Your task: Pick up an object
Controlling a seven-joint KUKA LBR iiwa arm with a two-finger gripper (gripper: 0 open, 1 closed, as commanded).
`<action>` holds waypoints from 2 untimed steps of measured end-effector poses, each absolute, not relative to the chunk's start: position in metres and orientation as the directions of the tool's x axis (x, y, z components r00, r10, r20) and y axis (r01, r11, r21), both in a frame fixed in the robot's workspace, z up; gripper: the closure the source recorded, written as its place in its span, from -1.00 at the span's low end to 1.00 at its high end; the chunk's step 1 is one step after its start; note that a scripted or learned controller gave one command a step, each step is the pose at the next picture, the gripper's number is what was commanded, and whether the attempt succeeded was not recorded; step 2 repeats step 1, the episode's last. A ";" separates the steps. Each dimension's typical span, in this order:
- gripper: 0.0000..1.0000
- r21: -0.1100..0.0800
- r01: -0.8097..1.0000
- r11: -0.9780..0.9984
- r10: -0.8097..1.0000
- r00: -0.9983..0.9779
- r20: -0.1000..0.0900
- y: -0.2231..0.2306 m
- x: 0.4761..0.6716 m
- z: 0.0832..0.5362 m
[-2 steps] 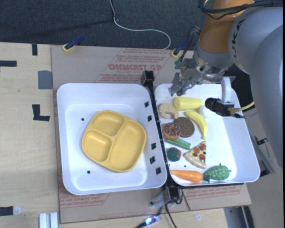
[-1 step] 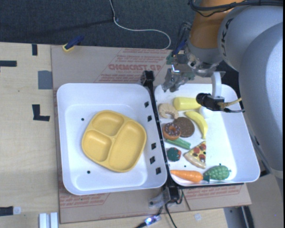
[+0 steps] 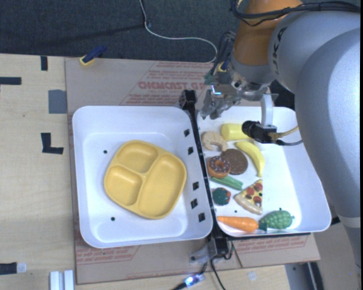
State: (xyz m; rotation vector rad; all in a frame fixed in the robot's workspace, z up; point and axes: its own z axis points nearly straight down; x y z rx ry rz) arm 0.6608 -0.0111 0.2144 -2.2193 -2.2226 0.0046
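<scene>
Now | fingers [image 3: 212, 109]: spread unclear, cannot tell | hold: nothing seen | above right bin [image 3: 302, 180] back-left corner

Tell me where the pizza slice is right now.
The pizza slice lies in the right bin, toward its near end, just below the banana and above the carrot.

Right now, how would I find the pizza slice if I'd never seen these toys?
Look at the right white bin, the one crowded with toy food. Go toward its near edge, just above the orange carrot and left of the green bumpy vegetable. The pizza slice is the only triangle there, tan with red dots on top.
</scene>
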 end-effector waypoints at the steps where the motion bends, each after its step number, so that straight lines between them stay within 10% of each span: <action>1: 1.00 0.000 1.000 0.001 1.000 -0.001 0.000 -0.016 0.657 0.235; 2: 1.00 0.000 1.000 0.001 1.000 -0.001 0.000 -0.016 0.657 0.235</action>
